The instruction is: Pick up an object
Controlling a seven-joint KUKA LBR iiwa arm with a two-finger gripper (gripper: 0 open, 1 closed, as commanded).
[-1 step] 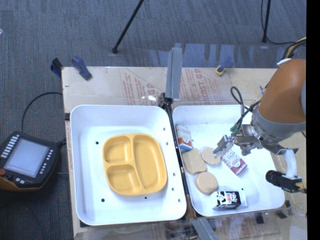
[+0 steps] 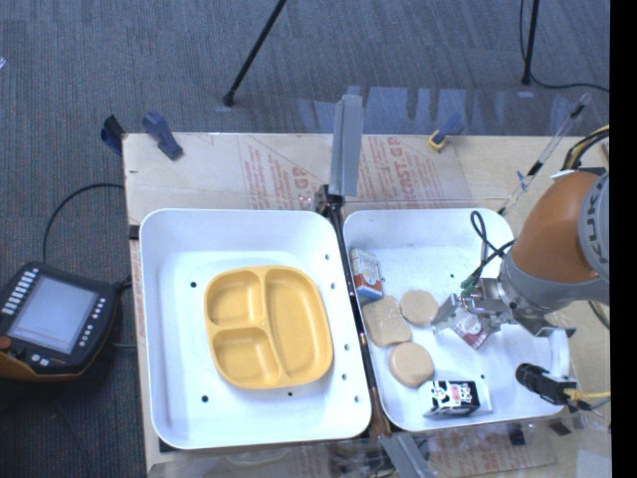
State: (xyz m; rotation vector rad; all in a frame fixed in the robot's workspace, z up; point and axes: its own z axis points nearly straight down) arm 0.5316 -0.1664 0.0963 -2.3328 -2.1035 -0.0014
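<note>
With the claw [image 2: 468, 317] low in the right bin [image 2: 398, 229], grip state impossible to tell, it may only nudge the 3 tan discs [image 2: 411, 364] just beside it.

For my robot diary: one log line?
arm over right bin | claw low by cookies | tray in left bin

1 fixed camera above bench [image 2: 249, 172], slanted down, both bins [image 2: 164, 267] visible.
</note>
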